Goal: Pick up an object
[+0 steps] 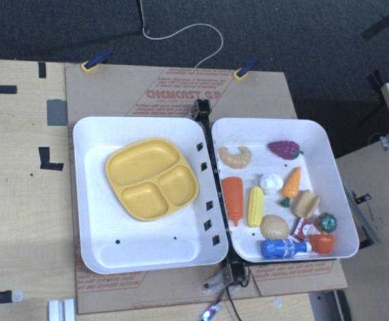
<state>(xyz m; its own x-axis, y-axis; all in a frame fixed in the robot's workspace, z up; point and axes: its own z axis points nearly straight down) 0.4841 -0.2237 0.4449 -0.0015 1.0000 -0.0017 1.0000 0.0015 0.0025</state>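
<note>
- Gripper: whether open or closed could not be told.
- Left shallow white plastic bin (87, 179): held one yellow plastic plate with three compartments (152, 178), which lay flat in the upper middle part and was turned at a slant.
- Right shallow white plastic bin (335, 172): stood edge to edge with the left bin and held all the small toy foods, the objects available for picking.
- Tan curved toy croissant (236, 156): lay at upper left of the right bin, near the shared wall.
- Purple toy grape bunch (284, 149): lay at upper right, well apart from the croissant.
- Long orange toy carrot (232, 199): lay lengthwise along the left wall, below the croissant.
- Yellow toy corn cob (255, 206): lay just beside the long carrot, on its right and parallel to it.
- Small white lump (270, 182): lay mid-bin, above the corn; its kind could not be told.
- Short orange toy carrot with a green end (291, 182): lay tilted, just right of the white lump.
- Brown oblong toy (306, 204): lay below the short carrot.
- Tan round toy potato (274, 227): lay below the corn.
- Blue toy bottle with a white label (284, 248): lay on its side along the near wall, under the potato.
- Red toy piece (322, 244): lay at the bottle's right end, in the near right corner.
- Red and green round toy (326, 222): lay just above the red piece.
- Brown cardboard sheet with red print (181, 92): lay under both bins, on the wooden bench (20, 212).
</note>
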